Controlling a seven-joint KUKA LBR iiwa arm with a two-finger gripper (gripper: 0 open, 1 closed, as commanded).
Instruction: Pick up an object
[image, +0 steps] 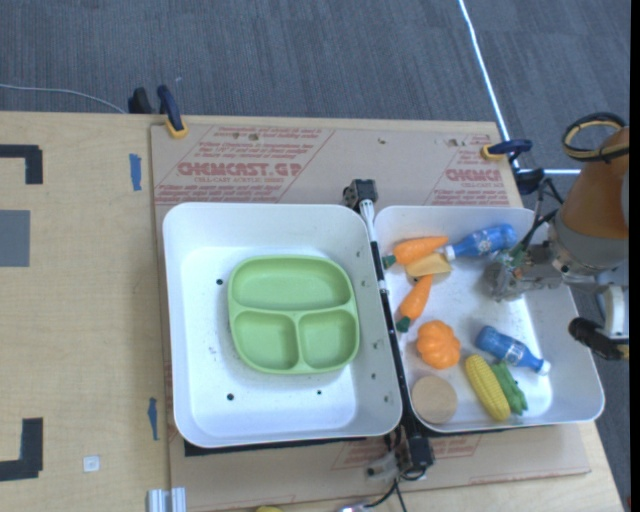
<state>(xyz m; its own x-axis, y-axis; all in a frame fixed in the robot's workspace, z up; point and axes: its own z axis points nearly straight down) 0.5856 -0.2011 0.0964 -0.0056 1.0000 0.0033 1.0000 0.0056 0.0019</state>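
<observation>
Over the right bin (570, 400), near its upper right part, sits the gripper (508, 278), a small grey metal cluster hanging off the arm (600, 200) that comes in from the right. Honestly can't tell whether the jaws are apart or together, it's too small and cluttered from this angle, and nothing is visibly between them. It hovers over bare white floor, with toys close by on two sides.

Just up and left of it lies a blue bottle (482, 241), tilted, its cap end pointing toward a carrot (420, 248) and a yellowish wedge (428, 266) that touch each other near the bin's top left. Below those, a second carrot (416, 299) leans diagonally along the left wall. Further down there's an orange pumpkin (437, 343), and under that a round tan disc (435, 398) near the bottom edge. Below the gripper, a second blue bottle (510, 349) lies slanted, and beside it a corn cob (486, 386) rests right against a green veggie (510, 389).

Next door, the left bin (190, 300) holds a green divided plate (294, 313) with three compartments, roughly centred. Both bins sit on a cardboard sheet (250, 165) with red print, clamped at the top corners.
</observation>
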